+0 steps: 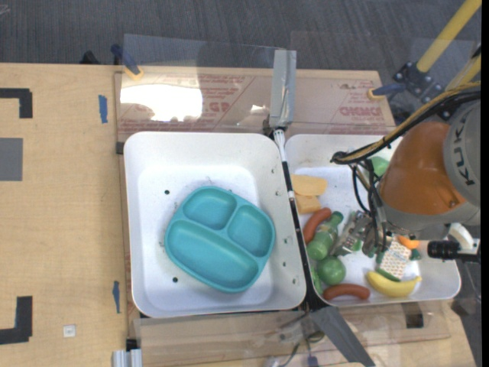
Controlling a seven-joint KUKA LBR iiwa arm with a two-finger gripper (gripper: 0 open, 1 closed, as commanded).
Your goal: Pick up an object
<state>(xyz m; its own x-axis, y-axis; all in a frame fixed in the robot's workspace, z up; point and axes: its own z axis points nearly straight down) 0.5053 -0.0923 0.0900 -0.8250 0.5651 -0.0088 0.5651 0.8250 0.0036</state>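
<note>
The claw (365, 238) hangs low in the right bin (442, 290), among the toy food; I cannot tell its state. Just left of it lie a green pepper (324, 242), a green ball (331, 271) and 2 sausages (316, 222). A banana (391, 284) lies below it, cheese pieces (309, 192) above. The left bin (145, 228) holds a teal 3-part plate (220, 238)
</note>
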